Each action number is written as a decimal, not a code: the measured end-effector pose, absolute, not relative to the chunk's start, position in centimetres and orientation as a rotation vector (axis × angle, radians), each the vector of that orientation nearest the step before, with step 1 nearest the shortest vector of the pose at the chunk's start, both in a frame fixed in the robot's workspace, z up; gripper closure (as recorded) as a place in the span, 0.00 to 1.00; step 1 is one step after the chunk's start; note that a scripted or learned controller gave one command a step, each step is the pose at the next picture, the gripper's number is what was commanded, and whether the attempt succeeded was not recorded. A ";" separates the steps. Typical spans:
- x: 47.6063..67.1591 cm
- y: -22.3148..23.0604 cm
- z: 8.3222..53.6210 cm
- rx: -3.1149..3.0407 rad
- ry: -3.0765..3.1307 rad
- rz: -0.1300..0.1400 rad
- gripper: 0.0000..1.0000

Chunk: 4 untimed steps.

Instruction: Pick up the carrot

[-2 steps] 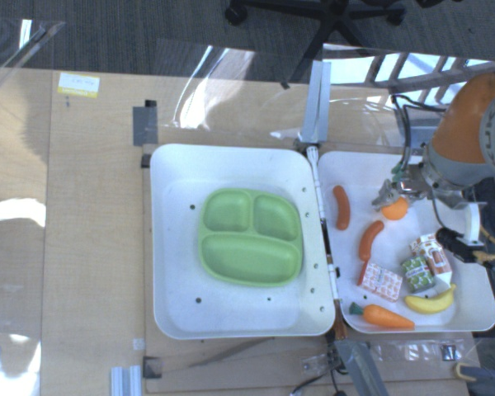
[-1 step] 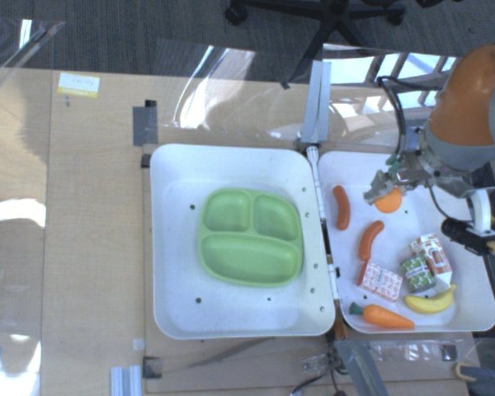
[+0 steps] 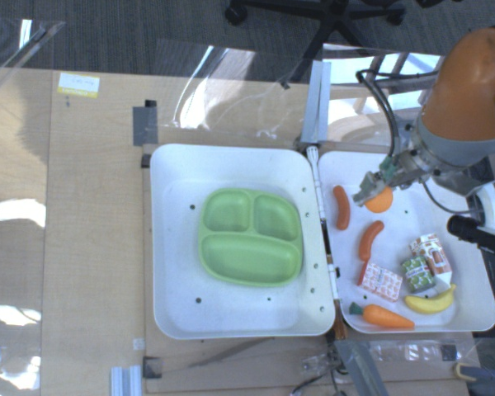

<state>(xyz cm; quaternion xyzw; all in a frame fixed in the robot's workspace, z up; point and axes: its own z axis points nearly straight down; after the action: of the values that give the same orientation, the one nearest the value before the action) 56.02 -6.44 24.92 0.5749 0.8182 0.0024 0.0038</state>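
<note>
You cannot tell if the fingers of the gripper (image 3: 371, 191) are spread or pinched; they are too small and blurry. Start at the near edge. The carrot (image 3: 385, 316) lies flat in the right bin (image 3: 478, 324), close to the front wall, with nothing holding it. Just beside it sit a banana (image 3: 431, 301) and a red box (image 3: 381, 280). Farther back are two sausages (image 3: 370, 239) and an orange ball (image 3: 380, 201). The gripper hangs over that ball, well apart from the carrot. You probably need to bring it forward. The green plate (image 3: 250, 236) rests in the left bin (image 3: 173, 221).
</note>
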 end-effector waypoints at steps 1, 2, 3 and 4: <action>57.6 -5.2 20.8 1.708 2.631 0.005 1.00; 59.8 -3.4 19.8 1.693 2.639 0.006 1.00; 55.5 -5.9 18.6 0.357 3.113 0.003 1.00; 63.1 -5.2 18.7 -0.211 3.123 0.002 1.00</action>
<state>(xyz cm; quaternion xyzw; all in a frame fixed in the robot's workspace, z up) 63.09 -5.22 18.66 -0.0675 0.9977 0.0008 0.0057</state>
